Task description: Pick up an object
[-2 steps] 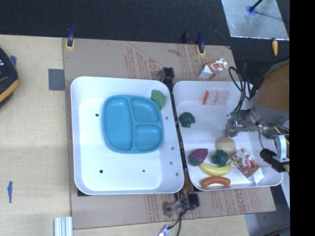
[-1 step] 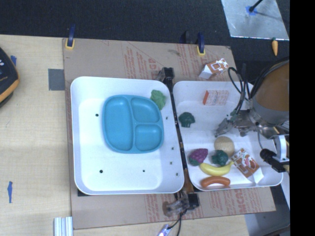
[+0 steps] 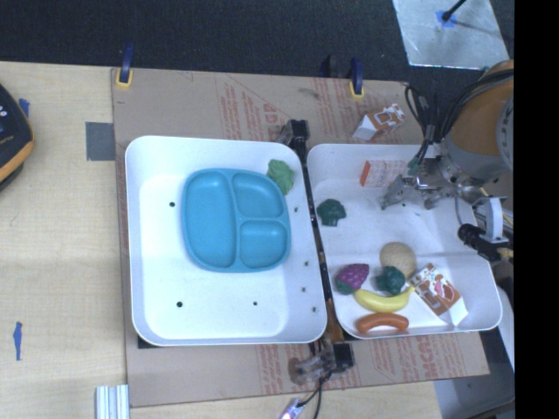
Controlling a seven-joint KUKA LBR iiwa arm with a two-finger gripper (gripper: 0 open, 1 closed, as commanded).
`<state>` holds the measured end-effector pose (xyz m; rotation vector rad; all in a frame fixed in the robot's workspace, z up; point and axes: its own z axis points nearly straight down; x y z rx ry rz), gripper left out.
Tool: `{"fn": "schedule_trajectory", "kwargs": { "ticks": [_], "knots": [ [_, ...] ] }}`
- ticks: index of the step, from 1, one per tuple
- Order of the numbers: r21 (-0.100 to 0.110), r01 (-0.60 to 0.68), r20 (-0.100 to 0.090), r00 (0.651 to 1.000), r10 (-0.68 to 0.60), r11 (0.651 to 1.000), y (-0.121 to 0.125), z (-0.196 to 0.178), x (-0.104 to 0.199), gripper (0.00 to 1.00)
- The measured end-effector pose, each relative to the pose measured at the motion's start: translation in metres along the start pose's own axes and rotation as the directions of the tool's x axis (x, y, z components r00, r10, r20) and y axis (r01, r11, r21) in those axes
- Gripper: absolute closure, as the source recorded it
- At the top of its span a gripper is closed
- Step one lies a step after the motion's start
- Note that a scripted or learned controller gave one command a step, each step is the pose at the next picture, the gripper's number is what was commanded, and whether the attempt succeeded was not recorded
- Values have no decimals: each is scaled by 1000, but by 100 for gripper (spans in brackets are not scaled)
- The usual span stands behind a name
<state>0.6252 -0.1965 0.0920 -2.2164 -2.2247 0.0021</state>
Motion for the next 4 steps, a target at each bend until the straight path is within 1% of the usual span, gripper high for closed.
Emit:
{"fn": "schedule_trajectory", "kwargs": {
  "ticks": [1,2,3,4],
  "knots": [
    [1,1,0,1000,-1,1000,31,0,20,0],
    [0,1,0,1000,-1,1000,31,-5,24,0],
    [2,2,-1,1000,-2,1000,31,0,45,0],
    [0,-1,1,1000,1,1000,31,0,10,0]
  ]
}}
